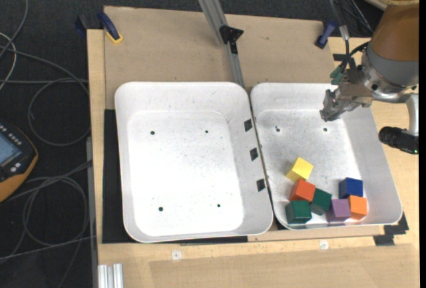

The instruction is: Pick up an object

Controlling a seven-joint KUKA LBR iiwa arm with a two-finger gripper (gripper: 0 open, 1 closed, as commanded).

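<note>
In the camera view, two white bins are seen side by side on a wooden bench [173, 40]: the left bin [133, 147] at the frame's centre-left and the right bin [373, 147] at centre-right. The arm [396, 34] enters from the upper right of the frame, and its gripper [331, 112] is held above the upper part of the right bin, near the far wall. Whether the gripper is spread or pressed together cannot be told, since it is seen small and dark; nothing is seen in its grasp. The blocks are gathered in the lower right of the right bin, well apart from the gripper. A yellow block [301, 168] lies uppermost, with a red block [304, 190] just below it. Two green blocks [299, 211] [322, 199] sit beside the red one. Further right, a purple block [340, 208], an orange block [358, 206] and a blue block [351, 187] are clustered against the near wall.
</note>
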